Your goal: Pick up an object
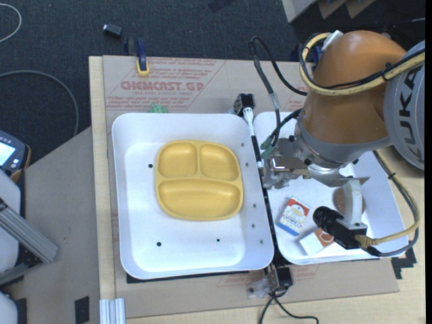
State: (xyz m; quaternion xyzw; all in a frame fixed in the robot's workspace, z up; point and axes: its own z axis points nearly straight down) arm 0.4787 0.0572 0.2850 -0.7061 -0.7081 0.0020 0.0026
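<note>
Crowding the right bin's left edge: arm.

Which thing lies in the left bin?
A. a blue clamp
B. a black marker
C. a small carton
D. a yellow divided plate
D: the yellow divided plate lies alone in the middle of the left bin, while the small carton lies in the right bin under the arm.
</note>
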